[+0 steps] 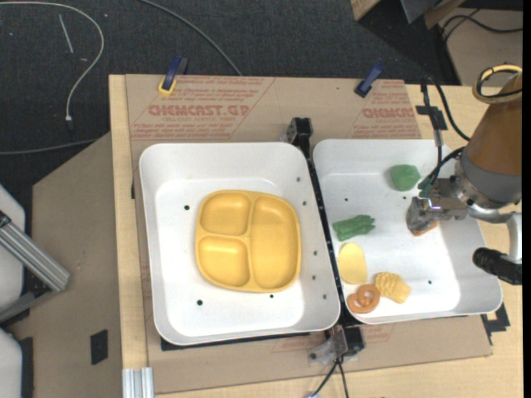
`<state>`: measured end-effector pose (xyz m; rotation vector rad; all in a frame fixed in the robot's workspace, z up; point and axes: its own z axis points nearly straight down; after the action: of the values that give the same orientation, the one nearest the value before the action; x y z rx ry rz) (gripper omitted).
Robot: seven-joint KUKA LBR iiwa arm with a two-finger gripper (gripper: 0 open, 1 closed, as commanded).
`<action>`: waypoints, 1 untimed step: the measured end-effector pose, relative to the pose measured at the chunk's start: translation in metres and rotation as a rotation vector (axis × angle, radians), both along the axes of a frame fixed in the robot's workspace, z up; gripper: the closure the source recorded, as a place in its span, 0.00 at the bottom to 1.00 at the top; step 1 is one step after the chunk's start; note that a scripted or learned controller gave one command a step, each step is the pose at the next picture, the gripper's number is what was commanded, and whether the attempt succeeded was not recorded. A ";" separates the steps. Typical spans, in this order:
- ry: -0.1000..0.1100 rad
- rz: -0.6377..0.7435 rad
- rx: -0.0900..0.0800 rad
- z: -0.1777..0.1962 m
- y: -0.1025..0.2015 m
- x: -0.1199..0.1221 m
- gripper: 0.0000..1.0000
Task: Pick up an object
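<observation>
Claw (423, 216) low, arm fr. right.

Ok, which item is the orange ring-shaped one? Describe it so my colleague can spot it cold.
Look at the right-hand white bin, then its near edge. The orange ring lies there, with a ridged yellow piece against its right side and a pale yellow oval piece just beyond it. It is the one item with a hole through its middle.

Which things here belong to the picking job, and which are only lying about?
For the job: gripper, green lump, green toy, yellow piece, ring, ridged yellow piece, right bin.

Lying about: yellow plate, left bin, blue clamps, cables.
</observation>
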<state>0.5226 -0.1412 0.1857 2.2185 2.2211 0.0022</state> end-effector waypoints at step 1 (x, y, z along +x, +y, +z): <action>0.000 0.001 0.000 0.032 0.000 0.002 1.00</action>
<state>0.5244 -0.1413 0.2175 2.2181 2.2219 0.0019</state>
